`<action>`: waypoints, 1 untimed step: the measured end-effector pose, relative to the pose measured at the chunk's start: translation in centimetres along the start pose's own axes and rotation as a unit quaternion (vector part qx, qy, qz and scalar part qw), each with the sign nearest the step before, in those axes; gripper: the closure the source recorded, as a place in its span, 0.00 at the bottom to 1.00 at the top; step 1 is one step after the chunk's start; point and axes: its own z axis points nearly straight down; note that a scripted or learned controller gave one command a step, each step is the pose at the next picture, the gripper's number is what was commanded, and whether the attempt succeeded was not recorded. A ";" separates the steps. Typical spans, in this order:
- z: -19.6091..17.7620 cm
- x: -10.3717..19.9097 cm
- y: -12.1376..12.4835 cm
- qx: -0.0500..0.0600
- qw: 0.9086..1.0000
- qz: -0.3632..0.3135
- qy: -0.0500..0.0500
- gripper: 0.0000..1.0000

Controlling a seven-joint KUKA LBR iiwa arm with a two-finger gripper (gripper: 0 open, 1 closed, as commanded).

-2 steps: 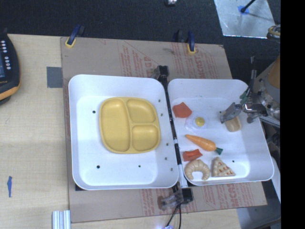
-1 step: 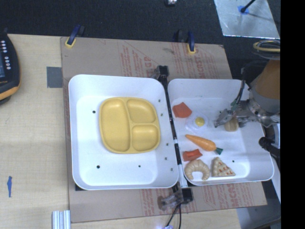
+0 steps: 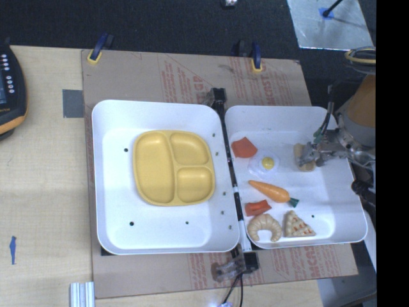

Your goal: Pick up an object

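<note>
The right bin [image 3: 332, 204] holds toy food. A red-orange piece [image 3: 243, 148] lies at its upper left, with a fried egg [image 3: 266, 164] beside it. A carrot [image 3: 271, 191] lies in the middle and a small red piece [image 3: 257, 207] below it. A croissant [image 3: 265, 227] and a pizza slice [image 3: 297, 225] sit at the front. My gripper [image 3: 309, 156] reaches in from the right, low over the bin's upper right part. A tan object [image 3: 304, 157] sits right at its fingertips.
The left bin [image 3: 115, 229] holds a yellow divided plate [image 3: 173, 167]. A black clip [image 3: 218, 96] joins the bins at the back, and another clip with a cable [image 3: 235, 268] sits at the front. Blue clamps [image 3: 255, 56] pin the cardboard. A controller [image 3: 9, 94] lies far left.
</note>
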 end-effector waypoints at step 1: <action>1.7 -0.1 6.0 0.005 1.000 -0.001 0.001 1.00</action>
